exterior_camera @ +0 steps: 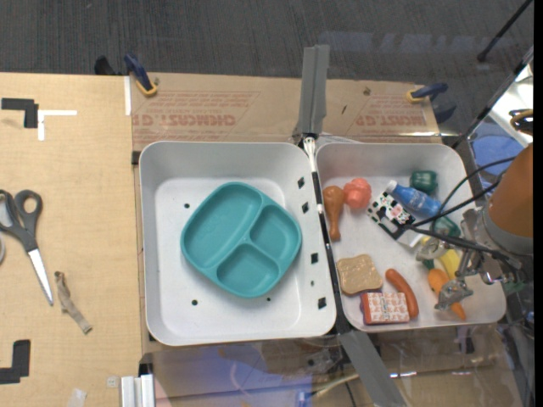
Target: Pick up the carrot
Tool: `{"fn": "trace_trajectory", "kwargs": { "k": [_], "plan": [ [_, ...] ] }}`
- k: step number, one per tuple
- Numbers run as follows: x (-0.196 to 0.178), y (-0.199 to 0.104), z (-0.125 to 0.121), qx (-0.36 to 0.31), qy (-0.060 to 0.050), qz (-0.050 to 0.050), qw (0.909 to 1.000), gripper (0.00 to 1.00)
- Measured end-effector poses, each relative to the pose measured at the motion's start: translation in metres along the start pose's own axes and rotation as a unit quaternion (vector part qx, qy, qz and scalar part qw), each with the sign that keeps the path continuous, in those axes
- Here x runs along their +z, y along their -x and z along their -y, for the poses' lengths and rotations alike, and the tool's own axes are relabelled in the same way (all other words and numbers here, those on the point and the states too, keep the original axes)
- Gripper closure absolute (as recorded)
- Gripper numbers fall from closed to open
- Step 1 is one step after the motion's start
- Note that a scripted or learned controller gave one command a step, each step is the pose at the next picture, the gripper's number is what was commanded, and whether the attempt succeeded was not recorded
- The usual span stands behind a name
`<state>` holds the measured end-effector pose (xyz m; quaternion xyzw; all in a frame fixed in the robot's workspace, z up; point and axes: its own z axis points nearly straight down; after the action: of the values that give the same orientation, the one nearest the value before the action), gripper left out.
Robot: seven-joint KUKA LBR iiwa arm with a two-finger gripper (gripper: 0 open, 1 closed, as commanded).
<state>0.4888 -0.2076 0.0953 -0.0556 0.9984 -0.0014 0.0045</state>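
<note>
A: Where is the claw (456, 293) at this moment?

B: It is low over the right corner of the right bin (386, 153), on the near side, coming in from the right edge. Its metal fingers are hard to read, so I cannot tell if they are spread or pressed together.

A: And the carrot (445, 290)?

B: The orange carrot lies in that same corner, directly at the claw. The fingertips partly cover it, but I cannot see it between them.

A: What is around it?

B: Just to the left there is a sausage (401, 287), then a red packet (384, 308) and a slice of toast (360, 271). Farther back I see a blue bottle (417, 199), a green can (423, 181), a black and white box (390, 211), a chicken leg (334, 208) and a pink-orange fruit (357, 192).

A: And the left bin (161, 253)?

B: It holds a teal divided plate (242, 239). On the worktop (68, 219), well apart to the left, lie scissors (28, 236).
</note>
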Motion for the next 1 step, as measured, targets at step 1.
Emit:
{"fn": "trace_trajectory", "kwargs": {
  "k": [1],
  "plan": [
    [-0.0088, 0.002, -0.0018, -0.003, 0.0, 0.001, 1.0, 1.0]
  ]
}}
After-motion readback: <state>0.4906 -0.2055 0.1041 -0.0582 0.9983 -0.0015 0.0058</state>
